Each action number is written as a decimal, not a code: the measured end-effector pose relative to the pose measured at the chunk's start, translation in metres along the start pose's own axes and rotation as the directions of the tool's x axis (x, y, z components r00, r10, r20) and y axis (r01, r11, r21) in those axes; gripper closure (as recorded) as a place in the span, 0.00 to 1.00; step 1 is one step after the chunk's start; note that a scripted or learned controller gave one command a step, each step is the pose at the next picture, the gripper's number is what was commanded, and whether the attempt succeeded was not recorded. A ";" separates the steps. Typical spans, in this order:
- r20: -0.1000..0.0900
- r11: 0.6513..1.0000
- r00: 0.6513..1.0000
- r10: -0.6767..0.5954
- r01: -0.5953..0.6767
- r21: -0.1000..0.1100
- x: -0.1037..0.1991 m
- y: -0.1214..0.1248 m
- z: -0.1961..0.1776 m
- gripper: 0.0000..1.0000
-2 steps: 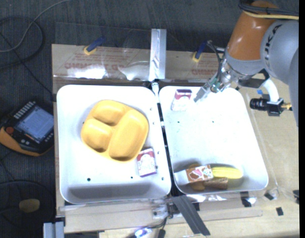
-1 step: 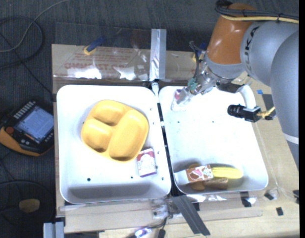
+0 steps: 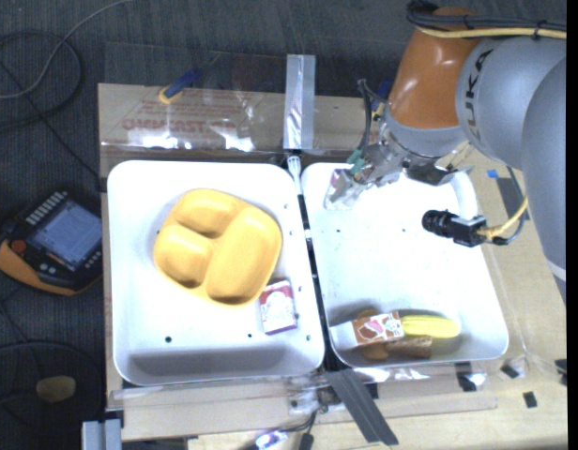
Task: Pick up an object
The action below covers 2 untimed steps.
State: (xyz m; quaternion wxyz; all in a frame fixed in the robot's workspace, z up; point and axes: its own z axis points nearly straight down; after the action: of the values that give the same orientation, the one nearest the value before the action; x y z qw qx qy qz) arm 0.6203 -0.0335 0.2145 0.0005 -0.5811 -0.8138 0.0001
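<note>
— On the bench, what sits in the two bins?

— Left bin (image 3: pixel 129 251) first: a big yellow lumpy thing, a plush toy (image 3: pixel 217 245) or cushion with three rounded lobes, takes up the middle. Just beside its lower right edge lies a small white packet (image 3: pixel 278 307) with pink and red print, near the bin's inner wall.

— And the right bin (image 3: pixel 411 279)?

— Two things at its near edge, close together: a small brown packet (image 3: pixel 383 333) with a red-and-white label, and a yellow object (image 3: pixel 430 326) shaped like a banana, touching or overlapping the packet on its right side. A black cylindrical part (image 3: pixel 450 223) with a yellow cable juts over the bin's far right side.

— Where is the gripper (image 3: pixel 343 187)?

— Over the far left corner of the right bin, close to the wall between the bins, well apart from the packet and the yellow object. The grey arm (image 3: pixel 514 92) with its orange band reaches down to it.

— Open or closed?

— Cannot tell — the tip is a small pale blur against the white bin, and nothing can be made out held in it
</note>
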 end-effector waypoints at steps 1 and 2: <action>0.001 0.985 0.985 0.174 -0.174 0.001 -0.004 -0.030 -0.016 1.00; 0.003 1.000 1.000 0.008 -0.008 0.000 -0.009 -0.104 -0.078 1.00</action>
State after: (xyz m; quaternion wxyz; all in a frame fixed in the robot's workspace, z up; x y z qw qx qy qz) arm 0.5249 -0.0758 0.2921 -0.0006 -0.5843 -0.8115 0.0012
